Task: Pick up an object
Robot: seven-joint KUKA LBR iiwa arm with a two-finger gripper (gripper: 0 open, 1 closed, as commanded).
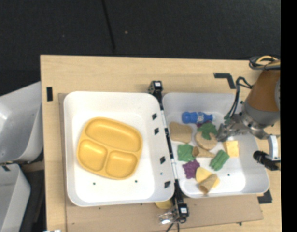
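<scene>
Gripper [224, 131]: low in the right bin [252, 180], at the end of the grey arm [264, 105] that comes in from the right under its orange band. The tips are dark, small and blurred against the toys; whether they are apart or closed I cannot tell, and nothing can be seen held between them.

Directly at the tips: a tan disc [205, 140] with a dark green piece [206, 129] lying on its upper edge. The gripper sits just right of both; contact cannot be made out.

Just below the gripper: a yellow block [232, 149], and beside it a green, ridged piece [219, 160].

Further left in the same bin: a blue bottle [194, 117] on its side near the back wall; a tan slab [181, 132] below it; a green lump [185, 152]; purple grapes [190, 168]; a yellow wedge [202, 174] touching a tan cone [209, 183] near the front wall. The pieces crowd together, several overlapping, so their edges are hard to separate.

Arm: the wrist covers the bin's right rear corner, and the frame edge cuts the arm off.

Left bin [76, 187]: holds a yellow tray [109, 148] with three compartments, lying flat, well apart from the gripper.

Bench [105, 71]: pale wood, bearing both bins side by side.
</scene>
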